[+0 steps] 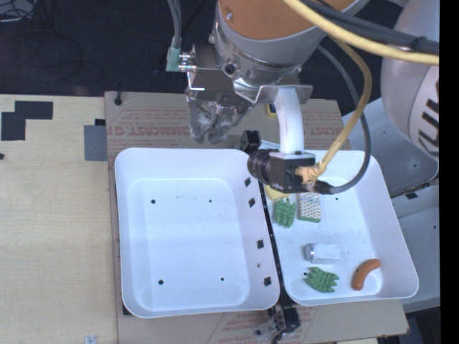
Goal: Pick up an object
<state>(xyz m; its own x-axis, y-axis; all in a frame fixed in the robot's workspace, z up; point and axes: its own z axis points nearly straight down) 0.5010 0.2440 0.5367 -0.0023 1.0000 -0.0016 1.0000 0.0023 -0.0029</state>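
Observation:
My gripper (212,129) hangs under the grey and orange wrist, over the back rim of the left bin (136,165); it looks blurred, and I see nothing held in it. The right bin (393,228) holds several small objects. A green ridged piece (285,213) and a green-and-white checked piece (310,208) lie near its back left. A grey and white block (321,251) sits mid-bin. A green leafy toy (320,280) and an orange sausage (366,273) lie near the front. The gripper is well apart from all of them, up and to the left.
A black box on a white bracket (284,168) hangs from the wrist over the divide between the bins, hiding part of a yellow item (272,191). A yellow cable (353,124) loops over the right bin. Brown cardboard (143,124) lies under both bins.

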